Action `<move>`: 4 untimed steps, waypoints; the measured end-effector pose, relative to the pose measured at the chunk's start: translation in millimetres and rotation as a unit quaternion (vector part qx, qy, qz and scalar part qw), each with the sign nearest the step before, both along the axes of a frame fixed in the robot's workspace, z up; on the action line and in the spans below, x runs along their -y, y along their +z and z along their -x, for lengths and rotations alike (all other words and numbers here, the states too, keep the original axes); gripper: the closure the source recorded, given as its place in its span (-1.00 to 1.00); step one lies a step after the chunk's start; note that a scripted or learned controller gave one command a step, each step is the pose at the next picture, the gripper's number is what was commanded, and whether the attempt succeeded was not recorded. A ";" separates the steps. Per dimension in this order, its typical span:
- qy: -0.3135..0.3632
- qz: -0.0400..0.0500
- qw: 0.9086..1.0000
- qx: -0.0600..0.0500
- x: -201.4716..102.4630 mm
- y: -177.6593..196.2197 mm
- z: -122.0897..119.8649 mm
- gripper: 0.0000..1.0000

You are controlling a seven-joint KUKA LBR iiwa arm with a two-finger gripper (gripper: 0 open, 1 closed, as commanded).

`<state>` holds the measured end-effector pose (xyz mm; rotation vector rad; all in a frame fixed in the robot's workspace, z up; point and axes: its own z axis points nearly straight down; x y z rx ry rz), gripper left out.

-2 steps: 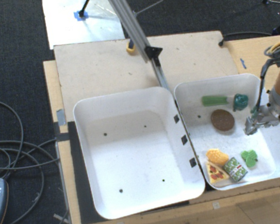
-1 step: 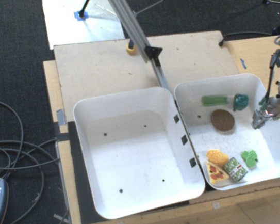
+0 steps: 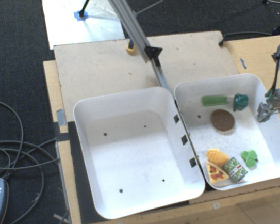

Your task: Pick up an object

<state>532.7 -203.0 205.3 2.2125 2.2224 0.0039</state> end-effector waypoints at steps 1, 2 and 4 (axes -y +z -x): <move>0.004 -0.002 1.000 -0.001 -58.6 8.4 -9.0 1.00; 0.003 -0.002 1.000 -0.001 -103.6 6.2 -30.8 1.00; 0.003 -0.002 1.000 -0.001 -195.5 22.9 -61.2 1.00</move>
